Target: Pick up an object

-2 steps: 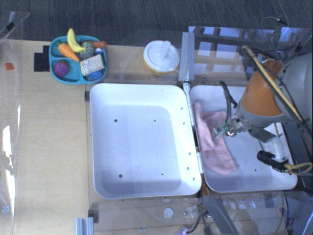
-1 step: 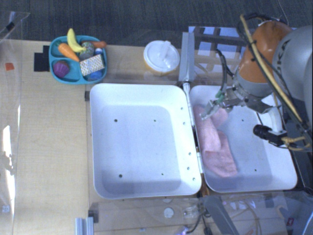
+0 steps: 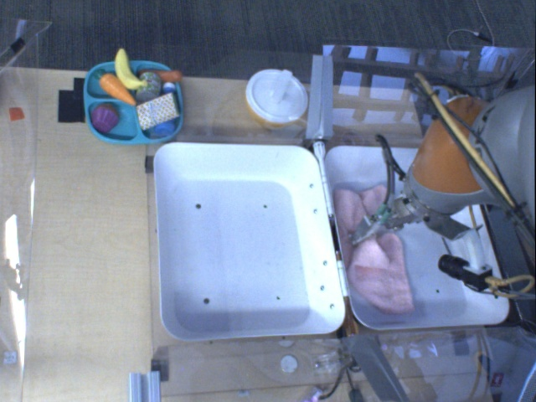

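A pink cloth [image 3: 377,254] lies crumpled along the left side of the right bin [image 3: 469,304]. My gripper [image 3: 374,222] reaches in from the right and is down on the cloth's middle, its fingers pressed into the folds. The pink fabric bunches up around the fingertips [image 3: 366,229], and the cloth rests on the bin floor. The grey arm with its orange band [image 3: 448,162] stretches over the right bin's upper half and hides part of that bin.
The left bin [image 3: 243,237] sits beside the right one, with a metal divider [image 3: 321,111] above the seam. A blue tray of toy food [image 3: 132,100] and a white lidded bowl [image 3: 277,96] stand on the bench behind. Cables [image 3: 481,279] trail along the right bin's edge.
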You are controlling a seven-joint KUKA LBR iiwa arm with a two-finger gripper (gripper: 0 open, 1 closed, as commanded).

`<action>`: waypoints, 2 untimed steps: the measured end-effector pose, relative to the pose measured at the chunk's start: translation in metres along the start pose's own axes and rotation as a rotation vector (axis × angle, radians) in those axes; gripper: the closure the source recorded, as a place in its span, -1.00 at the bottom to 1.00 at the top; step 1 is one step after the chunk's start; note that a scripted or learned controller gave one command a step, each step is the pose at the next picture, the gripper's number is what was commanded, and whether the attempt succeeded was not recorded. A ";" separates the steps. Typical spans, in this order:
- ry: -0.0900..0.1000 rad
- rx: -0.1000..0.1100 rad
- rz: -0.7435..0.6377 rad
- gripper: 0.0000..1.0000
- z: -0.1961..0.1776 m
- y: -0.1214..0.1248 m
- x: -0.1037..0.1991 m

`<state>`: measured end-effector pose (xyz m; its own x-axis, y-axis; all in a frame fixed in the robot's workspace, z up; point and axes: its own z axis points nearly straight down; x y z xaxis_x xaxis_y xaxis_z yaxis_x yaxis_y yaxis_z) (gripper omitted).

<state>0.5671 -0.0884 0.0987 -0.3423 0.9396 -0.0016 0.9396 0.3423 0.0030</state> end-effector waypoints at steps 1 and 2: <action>-0.001 -0.003 -0.002 1.00 -0.011 0.002 0.001; 0.000 0.000 0.266 1.00 -0.086 0.052 0.023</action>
